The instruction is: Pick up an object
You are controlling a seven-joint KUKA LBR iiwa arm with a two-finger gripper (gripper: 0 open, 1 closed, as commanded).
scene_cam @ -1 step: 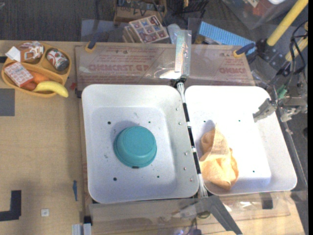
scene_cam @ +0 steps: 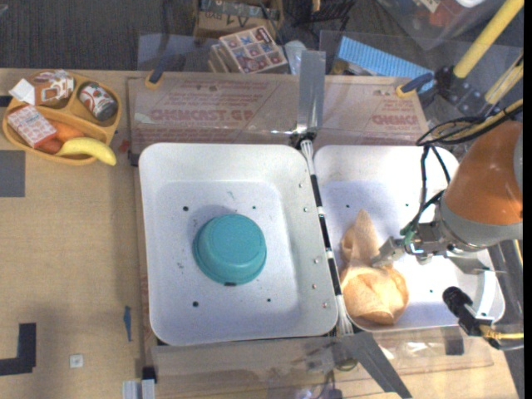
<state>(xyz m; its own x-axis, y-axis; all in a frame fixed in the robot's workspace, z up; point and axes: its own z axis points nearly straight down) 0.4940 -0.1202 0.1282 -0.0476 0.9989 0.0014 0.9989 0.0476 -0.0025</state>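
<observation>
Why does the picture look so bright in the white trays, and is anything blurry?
In the camera view, the two white bins reflect the light strongly and look slightly bluish and washed out; the teal bowl casts only a thin dark shadow at its lower edge; the end effector near the tan objects looks soft and smeared; the background clutter at the top is dim.
</observation>
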